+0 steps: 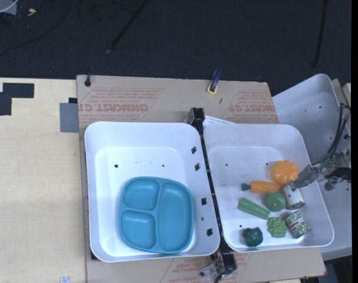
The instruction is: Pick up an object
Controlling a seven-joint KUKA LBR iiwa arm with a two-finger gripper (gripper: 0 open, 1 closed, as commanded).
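Camera view, my gripper: my grey metal gripper (pixel 298 184) reaches in from the right over the right bin's far right side; I cannot tell its state.
Right bin: the shallow white plastic bin (pixel 249 143) holds all the small toy items, gathered in its right and near part.
Orange pepper: the orange toy bell pepper (pixel 284 171) lies just left of my gripper tip.
Carrot: the orange toy carrot with a green stub (pixel 262 187) lies just below the pepper, pointing left.
Green round: a green ball-like toy fruit (pixel 274 201) sits touching the carrot's underside.
Can: a small white-and-red toy can (pixel 294 198) lies just beside the green ball, under my gripper tip.
Green stick: a light green toy stalk (pixel 252 208) lies tilted, left of the ball.
Broccoli: a light green toy broccoli (pixel 277 227) sits near the front wall.
Patterned can: a green-and-white toy can (pixel 297 223) lies just right of the broccoli.
Dark piece: a dark teal lumpy toy (pixel 252 236) sits at the front edge.
Left bin: the other white bin (pixel 138 140) bears a blue divided plastic plate (pixel 157 214).
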